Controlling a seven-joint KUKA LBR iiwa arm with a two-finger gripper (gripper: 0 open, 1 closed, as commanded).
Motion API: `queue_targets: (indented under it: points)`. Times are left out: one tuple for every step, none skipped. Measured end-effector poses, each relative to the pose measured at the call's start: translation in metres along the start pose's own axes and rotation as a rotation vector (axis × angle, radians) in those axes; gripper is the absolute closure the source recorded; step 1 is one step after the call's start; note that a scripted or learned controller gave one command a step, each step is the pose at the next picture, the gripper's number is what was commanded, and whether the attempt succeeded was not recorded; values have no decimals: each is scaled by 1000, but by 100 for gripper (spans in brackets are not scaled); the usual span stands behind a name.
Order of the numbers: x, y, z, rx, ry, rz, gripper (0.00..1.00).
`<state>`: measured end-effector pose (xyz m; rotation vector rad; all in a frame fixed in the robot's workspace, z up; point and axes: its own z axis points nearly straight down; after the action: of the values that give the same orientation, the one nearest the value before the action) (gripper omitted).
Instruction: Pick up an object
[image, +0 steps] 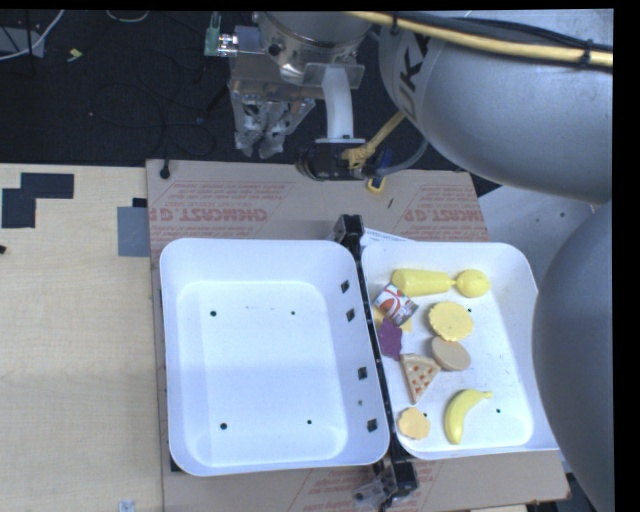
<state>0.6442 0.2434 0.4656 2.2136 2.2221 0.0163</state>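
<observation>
Objects (440, 345) crowd the right bin (515, 262) near the tabletop's right edge; claw (265, 135), empty, aperture indeterminate, risks nudging neighbours on descent.

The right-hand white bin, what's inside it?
The right bin holds toy food: a banana, a pizza slice, a purple piece, a small can and several yellow and tan pieces. Whatever lies under them is covered.
</observation>
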Motion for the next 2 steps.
queue_targets:
  points:
    - [-1, -5, 188, 30, -11, 4, 100]
    - [0, -70, 62, 12, -3, 0, 100]
